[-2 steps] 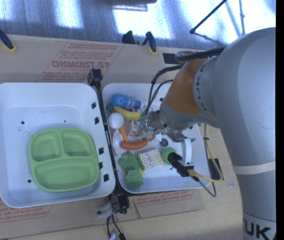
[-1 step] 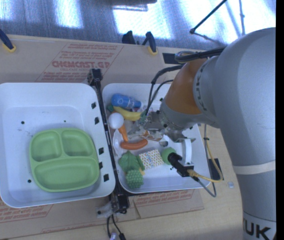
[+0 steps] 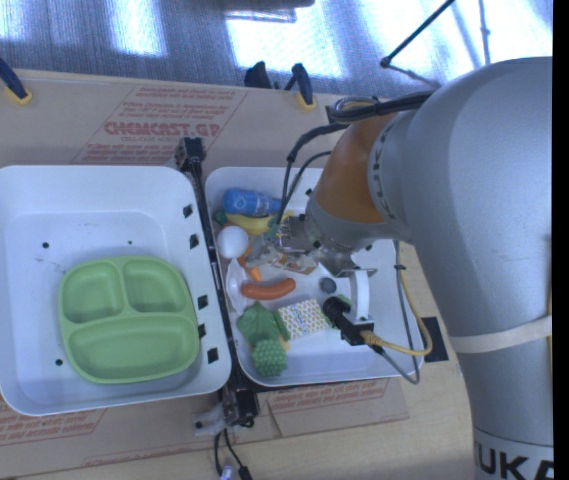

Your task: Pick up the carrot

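So the arm's gripper (image 3: 286, 240) is down in the right bin (image 3: 389, 363), over the toy food pile. Can't tell how the fingers stand, too cluttered there. The carrot (image 3: 252, 271) sits near the bin's left wall, just below the white egg (image 3: 232, 240) and touching the sausage (image 3: 268, 289). Green divided plate (image 3: 127, 320) is in the left bin (image 3: 24, 218).

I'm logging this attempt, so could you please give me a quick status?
Gripper low in the right bin, grip hidden. Orange carrot-like piece beside it, not seen held. Sausage, egg crowd close.
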Robot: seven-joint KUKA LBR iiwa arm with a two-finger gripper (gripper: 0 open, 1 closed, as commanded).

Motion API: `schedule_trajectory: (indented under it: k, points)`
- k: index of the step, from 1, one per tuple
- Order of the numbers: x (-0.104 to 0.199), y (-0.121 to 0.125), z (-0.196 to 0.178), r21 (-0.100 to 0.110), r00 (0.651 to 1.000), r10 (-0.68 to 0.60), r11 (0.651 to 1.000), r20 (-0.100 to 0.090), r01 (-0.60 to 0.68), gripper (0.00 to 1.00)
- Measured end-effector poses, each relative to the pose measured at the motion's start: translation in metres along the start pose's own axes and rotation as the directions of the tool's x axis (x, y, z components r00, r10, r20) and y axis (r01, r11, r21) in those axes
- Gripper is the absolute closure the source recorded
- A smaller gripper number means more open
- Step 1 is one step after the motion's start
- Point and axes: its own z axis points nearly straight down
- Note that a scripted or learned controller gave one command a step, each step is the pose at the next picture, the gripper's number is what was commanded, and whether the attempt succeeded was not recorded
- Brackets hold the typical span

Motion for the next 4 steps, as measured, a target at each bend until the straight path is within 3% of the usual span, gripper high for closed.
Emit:
schedule_trajectory:
  k: [1, 2, 3, 4]
  points:
    - [0.006, -0.017, 0.011, 0.024, 1.000, -0.015, 1.000, -0.012, 0.015, 0.00]
    - [0.007, -0.018, 0.003, 0.030, 1.000, -0.019, 0.999, -0.015, 0.019, 1.00]
    - [-0.010, -0.020, 0.013, 0.031, 1.000, 0.008, 0.999, -0.014, -0.008, 1.00]
    - [-0.010, -0.020, 0.013, 0.031, 1.000, 0.008, 0.999, -0.014, -0.008, 0.00]
